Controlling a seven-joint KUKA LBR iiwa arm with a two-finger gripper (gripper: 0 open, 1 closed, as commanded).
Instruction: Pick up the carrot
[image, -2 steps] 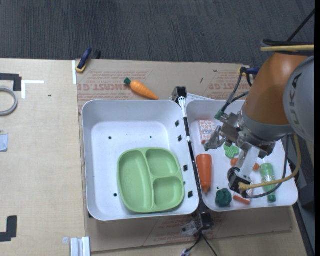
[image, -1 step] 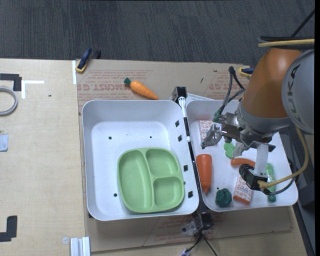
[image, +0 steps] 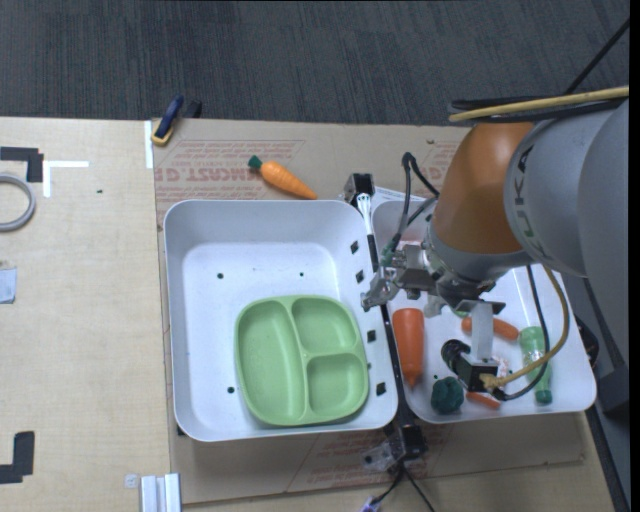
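An orange carrot lies lengthwise at the left side of the right bin, next to the wall it shares with the left bin. My gripper hovers right over the carrot's far end, close to that wall. The grey wrist and orange band hide much of the right bin behind it. Nothing shows between the gripper and the carrot. A second carrot with a green top lies outside the bins, on the cardboard behind the left bin.
The left bin holds a green divided plate. In the right bin lie a dark green lump, a green bottle-shaped toy and small orange-red pieces. A blue-and-yellow tool lies on the bench at the back left.
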